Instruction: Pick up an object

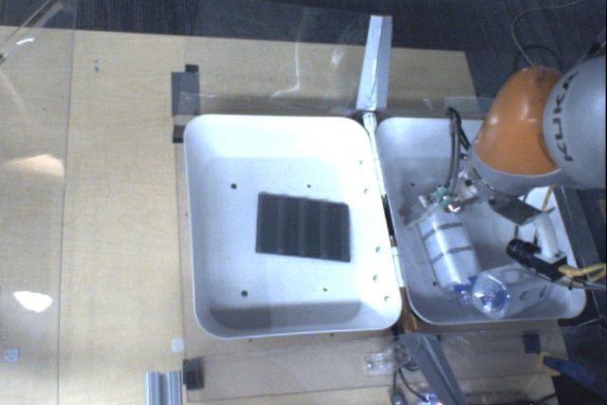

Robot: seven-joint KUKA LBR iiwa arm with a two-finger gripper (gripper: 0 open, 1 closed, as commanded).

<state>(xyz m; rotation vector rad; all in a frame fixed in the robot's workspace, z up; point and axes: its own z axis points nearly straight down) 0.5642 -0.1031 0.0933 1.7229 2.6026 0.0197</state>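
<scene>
A clear plastic bottle [455, 256] lies on its side in the right bin [408, 147], running from the bin's middle toward its front edge. My gripper [448, 200] hangs over the right bin just at the bottle's upper end, under the grey arm with the orange band [517, 133]. Whether it touches the bottle cannot be made out. A dark ribbed rectangular pad [303, 227] lies flat in the middle of the left bin [218, 156].
The two white bins sit side by side on a pale wooden bench [95, 204], split by a narrow rim [387, 213]. A clear plastic sheet and a metal upright [375, 62] stand behind the bins. The arm covers the right bin's far right part.
</scene>
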